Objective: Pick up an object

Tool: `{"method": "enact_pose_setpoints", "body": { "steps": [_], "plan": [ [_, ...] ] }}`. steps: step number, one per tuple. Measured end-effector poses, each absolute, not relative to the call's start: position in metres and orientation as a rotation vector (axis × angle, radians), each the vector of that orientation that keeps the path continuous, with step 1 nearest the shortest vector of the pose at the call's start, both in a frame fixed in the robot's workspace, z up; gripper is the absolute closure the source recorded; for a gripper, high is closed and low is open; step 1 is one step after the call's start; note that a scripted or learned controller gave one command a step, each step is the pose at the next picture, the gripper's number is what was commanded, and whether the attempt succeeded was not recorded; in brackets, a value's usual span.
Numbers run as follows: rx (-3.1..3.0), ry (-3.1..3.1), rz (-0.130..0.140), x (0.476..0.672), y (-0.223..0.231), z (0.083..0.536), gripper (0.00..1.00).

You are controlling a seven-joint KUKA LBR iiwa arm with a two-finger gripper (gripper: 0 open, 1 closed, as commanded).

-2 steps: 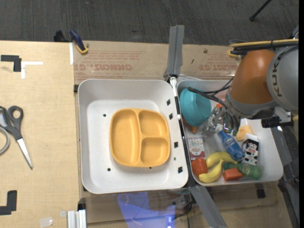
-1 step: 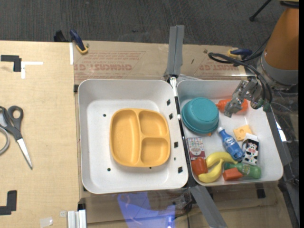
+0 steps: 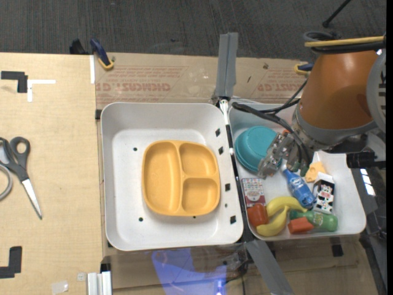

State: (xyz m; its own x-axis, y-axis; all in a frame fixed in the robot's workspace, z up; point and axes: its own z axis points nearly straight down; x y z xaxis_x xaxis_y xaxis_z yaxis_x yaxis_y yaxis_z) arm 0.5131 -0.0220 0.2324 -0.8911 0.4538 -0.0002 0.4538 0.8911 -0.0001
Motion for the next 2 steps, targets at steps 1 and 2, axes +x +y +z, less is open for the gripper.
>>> {"method": "enact_pose_setpoints", "body": {
  "steps": [1, 2],
  "plan": [
    [0.729, 3.053, -0.001, 0.5145, -0.0222, 0.2415, 1.0],
    [0.725, 3.052, -0.001, 0.5158, -0.0224, 0.2503, 1.0]
  ]
}}
